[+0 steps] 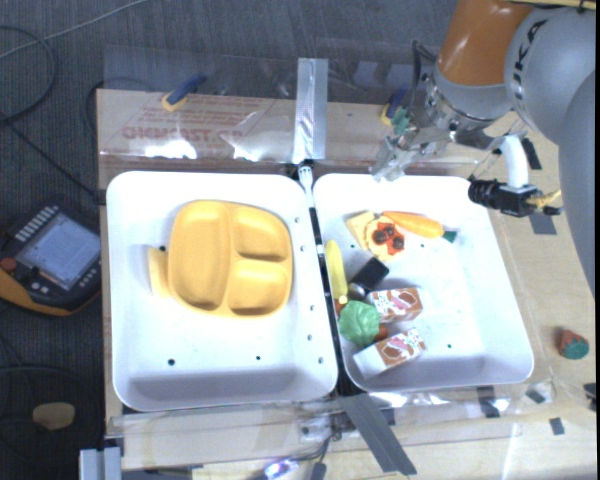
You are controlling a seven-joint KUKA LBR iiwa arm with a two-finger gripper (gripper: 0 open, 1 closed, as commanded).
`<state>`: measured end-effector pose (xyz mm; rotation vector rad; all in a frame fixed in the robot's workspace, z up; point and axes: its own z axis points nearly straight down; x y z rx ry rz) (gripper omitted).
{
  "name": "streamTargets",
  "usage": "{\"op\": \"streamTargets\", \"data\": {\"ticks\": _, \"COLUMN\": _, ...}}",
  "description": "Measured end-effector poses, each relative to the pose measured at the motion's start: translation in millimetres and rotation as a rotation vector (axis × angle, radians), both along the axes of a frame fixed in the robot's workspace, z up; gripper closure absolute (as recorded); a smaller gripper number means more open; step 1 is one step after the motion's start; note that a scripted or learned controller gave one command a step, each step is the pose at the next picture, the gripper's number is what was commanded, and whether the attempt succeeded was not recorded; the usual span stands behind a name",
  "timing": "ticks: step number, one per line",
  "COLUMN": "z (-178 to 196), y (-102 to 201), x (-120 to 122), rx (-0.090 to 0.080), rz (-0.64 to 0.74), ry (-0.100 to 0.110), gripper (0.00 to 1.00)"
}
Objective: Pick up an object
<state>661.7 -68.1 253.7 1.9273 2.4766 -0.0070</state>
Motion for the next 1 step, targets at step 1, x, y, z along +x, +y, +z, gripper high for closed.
{"op": "streamTargets", "data": {"ticks": 1, "z": -13.9, "y": 46.1, "x": 6.5, "rx": 0.002, "rz": -0.026, "ry": 0.002, "gripper": 1.0}}
